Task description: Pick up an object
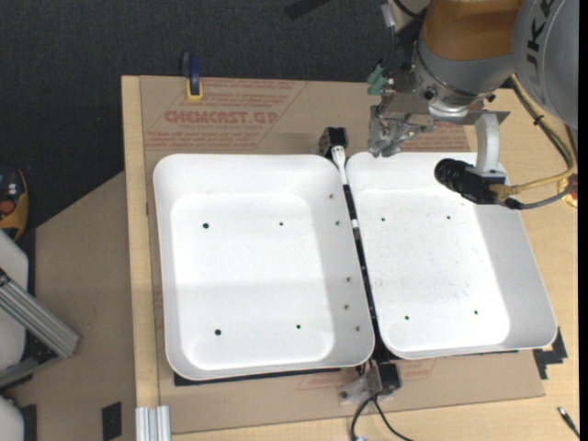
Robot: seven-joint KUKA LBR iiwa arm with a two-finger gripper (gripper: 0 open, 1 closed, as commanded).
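Shallow white left bin [248,274] and right bin [441,274], side by side, dark-dotted floors.

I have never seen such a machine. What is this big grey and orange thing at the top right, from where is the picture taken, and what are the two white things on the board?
The picture comes from one fixed camera above the bench, looking down at a slant. The grey and orange thing is a robot arm that reaches in from the right. At its end is a gripper, a small two-finger hand, which hangs over the far edge of the right bin. I see nothing held between its fingers, and I cannot tell if they are open or shut. The two white things are shallow bins: the right one and the left bin. They lie side by side on a brown board. No loose object to pick up is visible in them, only small dark dots.
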